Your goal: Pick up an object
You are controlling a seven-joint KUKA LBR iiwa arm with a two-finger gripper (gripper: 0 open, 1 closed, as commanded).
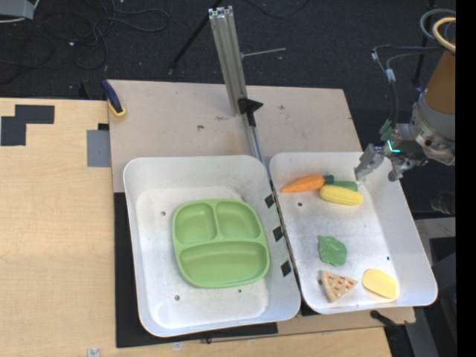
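Note:
The right bin (405, 222) holds an orange carrot (303, 184), a yellow corn cob (341, 195), a green leafy piece (332, 250), a pizza slice (338, 285) and a yellow lemon-shaped piece (379, 282). My gripper (381, 165) hovers over the bin's far right corner, right of the corn, with its two grey fingers (367, 161) spread apart and nothing between them. The arm reaches in from the right edge.
The left bin (141, 199) holds a green divided plate (220, 242). A metal post (230, 58) stands behind the bins. A blue and yellow tool (114, 98) lies at the bench's far left corner. Clips (277, 233) join the bins.

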